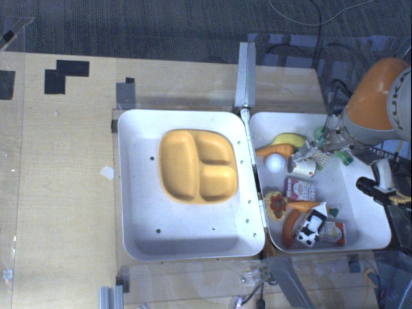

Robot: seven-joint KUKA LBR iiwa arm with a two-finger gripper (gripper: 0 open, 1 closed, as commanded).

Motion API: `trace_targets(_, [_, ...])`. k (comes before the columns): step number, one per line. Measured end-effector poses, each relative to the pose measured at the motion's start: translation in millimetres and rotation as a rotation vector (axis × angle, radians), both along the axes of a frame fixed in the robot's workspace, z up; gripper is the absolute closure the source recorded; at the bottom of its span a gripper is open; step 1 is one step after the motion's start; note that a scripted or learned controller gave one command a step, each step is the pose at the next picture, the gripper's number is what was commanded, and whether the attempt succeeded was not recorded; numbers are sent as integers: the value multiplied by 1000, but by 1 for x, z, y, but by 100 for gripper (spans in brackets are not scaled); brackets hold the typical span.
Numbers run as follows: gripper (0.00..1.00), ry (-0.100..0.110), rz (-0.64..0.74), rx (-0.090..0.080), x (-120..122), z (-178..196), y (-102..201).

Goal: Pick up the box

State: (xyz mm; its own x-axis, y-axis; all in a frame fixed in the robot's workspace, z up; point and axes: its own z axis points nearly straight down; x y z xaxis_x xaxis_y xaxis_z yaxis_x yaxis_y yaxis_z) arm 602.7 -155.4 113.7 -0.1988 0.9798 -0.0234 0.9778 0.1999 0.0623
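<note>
End effector (320,148): you see it at the right of the frame, low over the upper middle of the right bin, hanging from the grey arm with its orange band at the far right edge.
End effector state: you cannot tell whether it is spread or pressed together; the metal parts blur into the clutter beneath.
Box (300,189): your target, a small dark red carton with a pale label, lies flat near the middle of the right bin, below the end effector and apart from it.
Cup (303,167): a small white cup lies tipped on its side just above the box, right under the end effector; you cannot tell if they touch.
Right bin (375,224): white and shallow, crowded on its left half.
Banana (288,140): yellow, at the upper left of the right bin, with an orange carrot-like piece (273,151) just below it.
White ball (275,163): sits left of the cup, near the bin's left wall.
Lower clutter: a red and yellow packet (277,205) left of the box, an orange sausage shape (291,224) below it, and a black-and-white item (312,226) at the lower middle.
Left bin (138,192): white, holding a yellow divided tray (196,165) at its centre.
Counter (58,192): pale wood, with black squares at the upper left of the frame.
</note>
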Motion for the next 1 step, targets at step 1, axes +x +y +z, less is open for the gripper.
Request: trace_targets(1, [0, -5, 52, -10, -17, 1, 34])
